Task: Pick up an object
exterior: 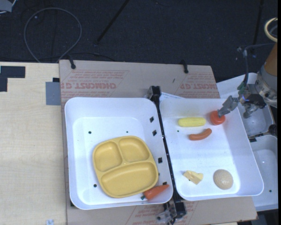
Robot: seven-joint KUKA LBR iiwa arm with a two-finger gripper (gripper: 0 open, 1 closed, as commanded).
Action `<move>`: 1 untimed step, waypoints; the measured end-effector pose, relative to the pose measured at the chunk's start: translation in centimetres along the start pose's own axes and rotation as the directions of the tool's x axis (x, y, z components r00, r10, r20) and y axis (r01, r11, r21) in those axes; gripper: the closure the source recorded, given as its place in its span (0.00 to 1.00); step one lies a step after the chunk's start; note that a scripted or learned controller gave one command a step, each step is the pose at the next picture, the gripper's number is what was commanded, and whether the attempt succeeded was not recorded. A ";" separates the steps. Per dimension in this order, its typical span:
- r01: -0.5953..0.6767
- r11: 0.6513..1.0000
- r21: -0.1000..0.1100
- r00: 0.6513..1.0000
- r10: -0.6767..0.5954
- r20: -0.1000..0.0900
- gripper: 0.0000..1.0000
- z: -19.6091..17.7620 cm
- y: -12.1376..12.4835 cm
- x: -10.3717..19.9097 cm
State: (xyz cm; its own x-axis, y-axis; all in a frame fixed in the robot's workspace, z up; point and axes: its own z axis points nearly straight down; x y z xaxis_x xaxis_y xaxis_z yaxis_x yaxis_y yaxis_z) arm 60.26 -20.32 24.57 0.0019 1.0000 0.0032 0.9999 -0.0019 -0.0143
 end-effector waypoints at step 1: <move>0.002 1.000 -0.012 1.000 -0.002 0.002 0.00 -0.8 0.2 0.0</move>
State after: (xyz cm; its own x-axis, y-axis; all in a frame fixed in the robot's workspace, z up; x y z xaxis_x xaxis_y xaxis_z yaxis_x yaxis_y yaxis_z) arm 60.49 -20.30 25.32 -0.0003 1.0000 0.0008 1.0000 0.0004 -0.0023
